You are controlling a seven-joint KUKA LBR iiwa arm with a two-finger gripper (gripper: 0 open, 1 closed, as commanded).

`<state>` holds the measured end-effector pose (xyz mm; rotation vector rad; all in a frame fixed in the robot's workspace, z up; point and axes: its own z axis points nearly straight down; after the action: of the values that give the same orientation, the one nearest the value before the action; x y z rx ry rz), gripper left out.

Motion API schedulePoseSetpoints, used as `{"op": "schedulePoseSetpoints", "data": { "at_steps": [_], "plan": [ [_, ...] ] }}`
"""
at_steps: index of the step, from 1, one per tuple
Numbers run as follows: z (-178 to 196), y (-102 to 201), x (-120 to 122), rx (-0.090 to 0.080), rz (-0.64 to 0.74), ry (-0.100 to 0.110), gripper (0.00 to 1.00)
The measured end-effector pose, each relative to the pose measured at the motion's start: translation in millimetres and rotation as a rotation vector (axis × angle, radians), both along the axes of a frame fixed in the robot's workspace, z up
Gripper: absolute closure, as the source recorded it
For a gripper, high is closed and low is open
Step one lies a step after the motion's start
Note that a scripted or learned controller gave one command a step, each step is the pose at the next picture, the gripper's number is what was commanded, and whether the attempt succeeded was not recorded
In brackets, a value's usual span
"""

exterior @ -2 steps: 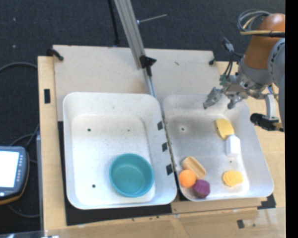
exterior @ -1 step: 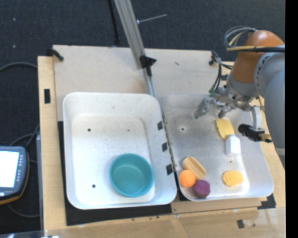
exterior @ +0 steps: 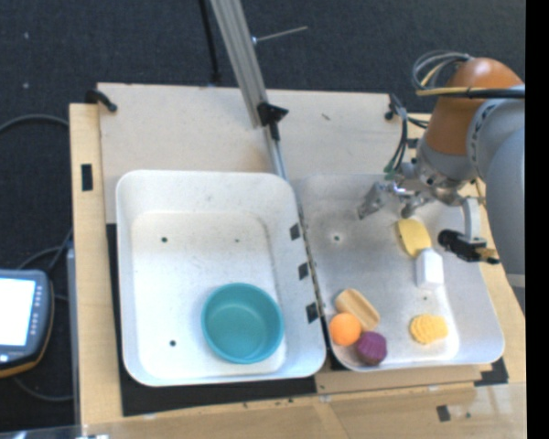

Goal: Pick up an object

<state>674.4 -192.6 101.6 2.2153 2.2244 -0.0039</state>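
My gripper [exterior: 386, 205] hangs over the back of the right bin [exterior: 348, 218], its two fingers spread open and nothing between them. A yellow block [exterior: 412, 236] lies just below and right of it, with a white block [exterior: 428, 268] beside that. Toward the bin's front lie a ridged yellow piece [exterior: 428, 328], a tan roll [exterior: 357, 307], an orange ball [exterior: 345, 329] and a purple fruit [exterior: 371, 347]. A teal bowl [exterior: 242, 322] sits in the left bin [exterior: 165, 208].
A slanted metal post [exterior: 247, 62] rises behind the bins, its foot near the divide between them. The grey arm [exterior: 494, 172] with its orange band fills the right side. A tablet [exterior: 9, 318] lies off the bench at left.
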Motion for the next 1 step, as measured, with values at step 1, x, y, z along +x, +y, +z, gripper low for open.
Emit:
{"op": "schedulePoseSetpoints", "data": {
  "at_steps": [1],
  "plan": [
    [12.3,-1.0,1.0,-0.003,0.002,-0.004,1.0]
  ]
}}
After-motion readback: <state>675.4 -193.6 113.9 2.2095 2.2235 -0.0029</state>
